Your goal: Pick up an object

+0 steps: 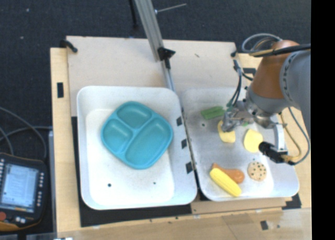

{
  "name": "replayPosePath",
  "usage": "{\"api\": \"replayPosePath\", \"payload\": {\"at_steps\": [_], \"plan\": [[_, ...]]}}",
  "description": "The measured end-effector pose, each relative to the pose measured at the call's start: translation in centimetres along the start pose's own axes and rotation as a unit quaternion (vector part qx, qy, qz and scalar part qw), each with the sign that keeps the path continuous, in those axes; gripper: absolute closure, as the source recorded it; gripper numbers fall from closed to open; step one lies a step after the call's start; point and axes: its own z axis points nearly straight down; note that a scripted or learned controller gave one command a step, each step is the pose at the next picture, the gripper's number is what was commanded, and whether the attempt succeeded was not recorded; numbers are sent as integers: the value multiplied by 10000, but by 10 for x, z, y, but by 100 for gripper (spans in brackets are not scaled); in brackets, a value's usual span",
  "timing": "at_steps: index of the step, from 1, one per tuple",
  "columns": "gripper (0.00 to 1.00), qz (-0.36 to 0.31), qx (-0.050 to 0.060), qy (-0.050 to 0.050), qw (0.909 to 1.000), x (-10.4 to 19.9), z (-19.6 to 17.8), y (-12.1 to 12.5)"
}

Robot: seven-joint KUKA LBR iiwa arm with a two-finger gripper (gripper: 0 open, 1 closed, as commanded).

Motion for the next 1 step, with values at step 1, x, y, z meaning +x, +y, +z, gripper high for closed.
{"api": "replayPosePath", "payload": {"at_steps": [1], "plan": [[100, -16, -21, -1, 10000, -8, -50, 9]]}}
